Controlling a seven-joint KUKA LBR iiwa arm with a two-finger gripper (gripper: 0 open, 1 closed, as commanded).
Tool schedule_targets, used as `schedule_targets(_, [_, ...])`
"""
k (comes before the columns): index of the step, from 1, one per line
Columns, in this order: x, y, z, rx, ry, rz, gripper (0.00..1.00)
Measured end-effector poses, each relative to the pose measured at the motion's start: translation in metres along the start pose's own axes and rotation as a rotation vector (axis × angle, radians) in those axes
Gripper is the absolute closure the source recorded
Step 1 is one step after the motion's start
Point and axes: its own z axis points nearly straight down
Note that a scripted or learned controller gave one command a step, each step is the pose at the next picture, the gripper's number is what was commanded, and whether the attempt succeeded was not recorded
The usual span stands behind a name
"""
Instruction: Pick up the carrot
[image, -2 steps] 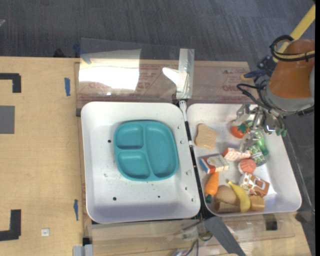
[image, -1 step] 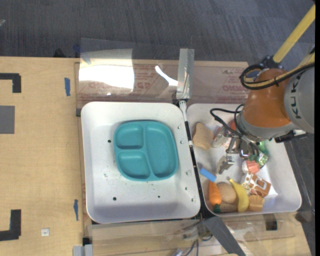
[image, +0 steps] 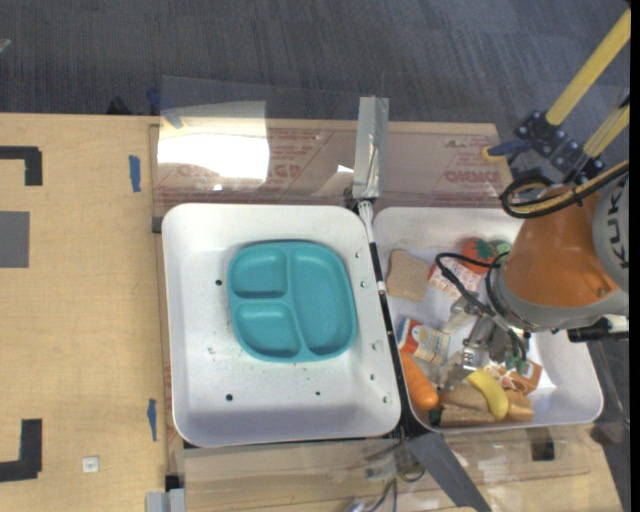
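A pale wooden table (image: 70, 330) is carrying both bins, with dark grey floor (image: 300, 40) lying beyond it. Far to the left of the hand (image: 466, 362), the left bin (image: 200, 240) is holding a teal divided plate (image: 293, 300). The hand is hanging low in the cluttered right bin (image: 580, 395); whether it is clenched or released, I cannot tell. The carrot (image: 419, 382) is lying just left of the hand, a banana (image: 488, 392) just right.

Bench (image: 70, 300): 2 white bins (image: 200, 400) side-by-side.

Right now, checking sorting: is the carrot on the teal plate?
No, the carrot lies in the right bin, apart from the teal plate.
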Motion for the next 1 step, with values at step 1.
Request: schedule_targets(1, [0.0245,-0.0167,-0.0005,0.001,-0.004,-0.428,0.0])
